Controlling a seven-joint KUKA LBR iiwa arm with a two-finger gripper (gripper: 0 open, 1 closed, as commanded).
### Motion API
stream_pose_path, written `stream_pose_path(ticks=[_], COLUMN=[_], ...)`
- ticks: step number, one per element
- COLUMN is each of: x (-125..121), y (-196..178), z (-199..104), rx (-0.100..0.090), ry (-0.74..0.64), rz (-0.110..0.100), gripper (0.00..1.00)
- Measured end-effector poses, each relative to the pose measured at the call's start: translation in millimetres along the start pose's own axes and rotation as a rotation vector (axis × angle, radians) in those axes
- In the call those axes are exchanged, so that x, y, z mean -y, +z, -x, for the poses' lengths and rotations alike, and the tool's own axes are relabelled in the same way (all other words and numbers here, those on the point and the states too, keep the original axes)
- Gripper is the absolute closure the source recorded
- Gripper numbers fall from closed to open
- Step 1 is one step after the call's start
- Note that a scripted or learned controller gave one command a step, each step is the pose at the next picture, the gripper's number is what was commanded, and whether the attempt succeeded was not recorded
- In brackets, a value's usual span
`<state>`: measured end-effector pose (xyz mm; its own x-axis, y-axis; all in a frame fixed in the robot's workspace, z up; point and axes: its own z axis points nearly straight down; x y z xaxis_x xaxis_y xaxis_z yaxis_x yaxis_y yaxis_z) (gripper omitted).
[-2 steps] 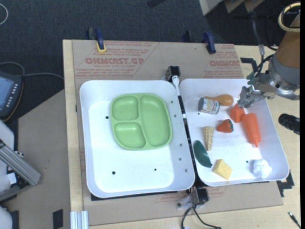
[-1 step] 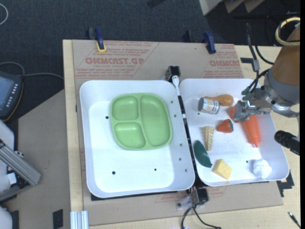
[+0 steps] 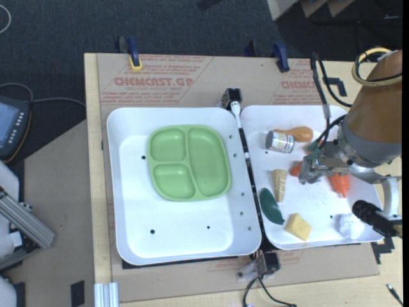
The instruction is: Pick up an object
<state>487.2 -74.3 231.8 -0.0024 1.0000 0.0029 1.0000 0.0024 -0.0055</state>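
— Where's my gripper [image 3: 311,170]?
— Low in the right bin [image 3: 291,232]. I can't tell its state from here.
— What's around it?
— Can [image 3: 280,141] up-left, cone [image 3: 280,183] just left, carrot [image 3: 341,183] right, cheese [image 3: 298,226] below, green plate [image 3: 190,162] far left

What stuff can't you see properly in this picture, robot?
- Gripper: the arm's own body covers it from above, so what its fingers are doing can't be told.
- Orange-red thing beside the gripper: mostly hidden under it, can't be named.
- Carrot: its top is tucked under the arm.
- White lump in the right bin's corner: too blurry to name.
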Motion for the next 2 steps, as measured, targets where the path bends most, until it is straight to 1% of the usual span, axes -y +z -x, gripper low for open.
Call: stream_pose_path(ticks=[1, 2], x=[-9.2, -3.6], y=[-1.9, 1.6], z=[5.1, -2.8], rx=[0.003, 0.002], ry=[0.002, 0.002], rz=[0.007, 0.003], gripper=[1.00, 1.00])
